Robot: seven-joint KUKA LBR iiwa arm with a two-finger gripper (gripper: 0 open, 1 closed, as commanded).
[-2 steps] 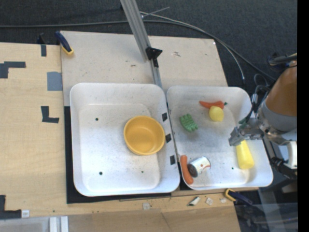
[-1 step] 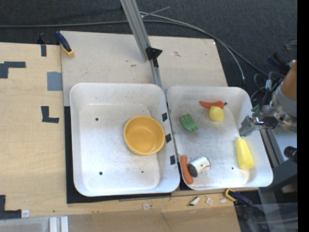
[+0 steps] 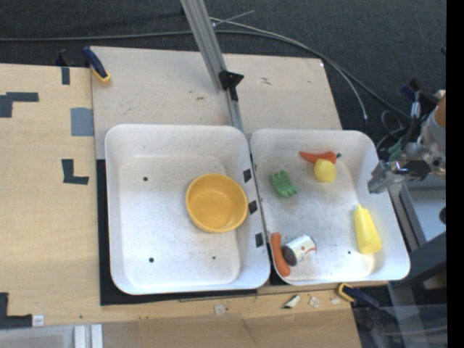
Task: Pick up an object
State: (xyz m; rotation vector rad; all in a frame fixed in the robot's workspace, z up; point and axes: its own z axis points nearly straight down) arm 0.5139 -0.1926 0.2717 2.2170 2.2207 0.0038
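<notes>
The left bin (image 3: 123, 194) holds a yellow bowl (image 3: 216, 203). In the right bin (image 3: 341, 140) lie a green ridged toy (image 3: 283, 184), a red-orange pepper (image 3: 317, 155) touching a yellow lemon (image 3: 325, 170), a long yellow piece (image 3: 367, 229) by the right wall, an orange carrot (image 3: 279, 254) and a small white-and-dark can (image 3: 299, 249). My gripper (image 3: 386, 177) hangs over the right bin's right rim, above and right of the long yellow piece, with nothing seen in it.
A slanted metal pole (image 3: 206, 42) runs down to the gap between the bins. Cables (image 3: 348, 78) trail across the back right. A blue-yellow clamp (image 3: 96, 64) sits at the board's back left corner, and another clamp (image 3: 349, 293) at the front.
</notes>
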